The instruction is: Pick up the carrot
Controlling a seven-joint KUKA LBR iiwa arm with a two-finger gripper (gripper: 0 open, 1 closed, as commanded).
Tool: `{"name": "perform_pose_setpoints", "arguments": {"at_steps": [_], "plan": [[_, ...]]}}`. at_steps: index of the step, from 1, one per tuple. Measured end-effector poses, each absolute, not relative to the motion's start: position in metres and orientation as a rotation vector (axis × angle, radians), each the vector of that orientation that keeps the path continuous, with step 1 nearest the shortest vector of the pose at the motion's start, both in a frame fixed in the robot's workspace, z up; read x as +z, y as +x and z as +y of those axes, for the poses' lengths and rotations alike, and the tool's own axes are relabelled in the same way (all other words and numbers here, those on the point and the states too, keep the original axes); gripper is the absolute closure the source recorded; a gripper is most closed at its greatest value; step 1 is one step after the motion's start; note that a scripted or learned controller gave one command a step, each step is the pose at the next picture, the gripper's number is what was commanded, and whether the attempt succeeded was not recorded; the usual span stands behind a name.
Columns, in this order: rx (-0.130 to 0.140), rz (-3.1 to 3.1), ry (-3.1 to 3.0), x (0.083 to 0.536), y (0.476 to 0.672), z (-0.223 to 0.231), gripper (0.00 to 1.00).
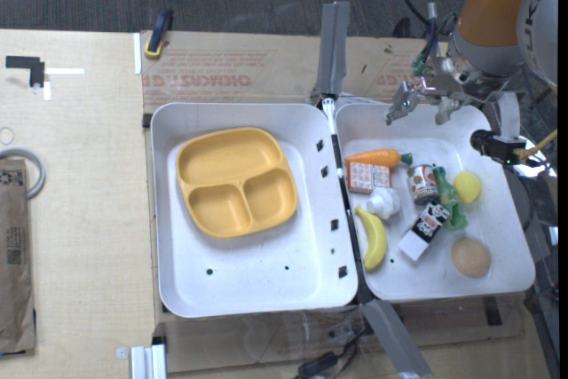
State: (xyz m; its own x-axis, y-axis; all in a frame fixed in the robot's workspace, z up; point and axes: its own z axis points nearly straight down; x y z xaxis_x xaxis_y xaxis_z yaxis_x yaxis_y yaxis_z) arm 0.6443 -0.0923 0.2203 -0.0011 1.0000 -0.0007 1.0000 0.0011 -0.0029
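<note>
The carrot [373, 158] is orange with a green stub at its right end. It lies on its side near the far left of the right bin [510, 280], just above a small red and white box [368, 177]. My gripper [420, 108] hangs over the far edge of that bin, up and to the right of the carrot and well apart from it. Its two fingers are spread, so it is open, and nothing is between them.
The right bin also holds a banana [373, 237], a white lump [383, 204], a can [423, 184], a lemon [467, 187], a black and white carton [424, 226] and a tan round [470, 257]. A yellow divided plate [235, 180] lies in the left bin [266, 288].
</note>
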Motion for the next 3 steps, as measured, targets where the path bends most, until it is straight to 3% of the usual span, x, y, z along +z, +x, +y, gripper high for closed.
{"name": "perform_pose_setpoints", "arguments": {"at_steps": [1, 2, 3], "plan": [[-0.001, -2.508, -1.895, 0.102, 0.654, -0.097, 0.0], [0.0, -2.406, -2.023, 0.192, 0.646, -0.047, 0.0], [-0.003, -2.542, -1.857, 0.112, 0.648, -0.137, 0.0]]}}
